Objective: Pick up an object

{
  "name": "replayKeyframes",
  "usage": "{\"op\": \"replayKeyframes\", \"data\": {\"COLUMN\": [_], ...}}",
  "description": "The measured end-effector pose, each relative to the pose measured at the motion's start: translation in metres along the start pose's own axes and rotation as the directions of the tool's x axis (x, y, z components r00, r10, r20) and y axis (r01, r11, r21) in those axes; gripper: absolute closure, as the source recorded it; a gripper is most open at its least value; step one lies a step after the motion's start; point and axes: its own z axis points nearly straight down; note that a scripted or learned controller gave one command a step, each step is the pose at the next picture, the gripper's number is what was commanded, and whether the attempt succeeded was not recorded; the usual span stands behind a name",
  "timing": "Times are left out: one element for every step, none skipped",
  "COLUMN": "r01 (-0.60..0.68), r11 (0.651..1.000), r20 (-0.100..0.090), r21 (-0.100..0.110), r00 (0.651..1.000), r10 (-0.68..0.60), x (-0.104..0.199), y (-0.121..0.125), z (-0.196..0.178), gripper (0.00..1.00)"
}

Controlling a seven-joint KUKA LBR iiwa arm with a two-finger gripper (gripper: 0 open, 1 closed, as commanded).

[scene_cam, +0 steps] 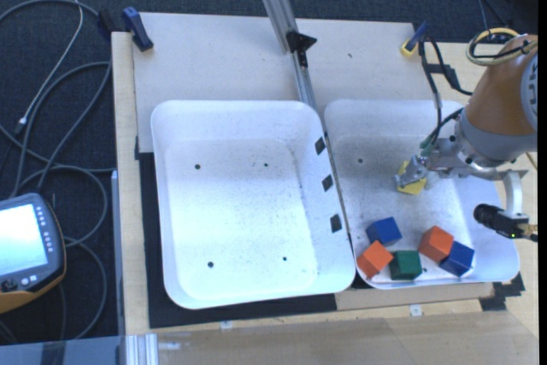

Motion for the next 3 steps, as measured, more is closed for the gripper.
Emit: {"op": "replayKeyframes", "data": {"r01": [0.007,-0.002,-0.001], "r11": [1.0,1.0,1.0], "r20": [0.0,0.001,0.0], "r21": [0.0,0.003,0.002], "r00": [1.0,1.0,1.0], "r10": [-0.007,0.002,0.001], "x": [0.057,0.078,0.078], "y": [0.03,-0.016,-0.015], "z": [0.005,0.017,0.018], "gripper": [1.0,1.0,0.0]}}
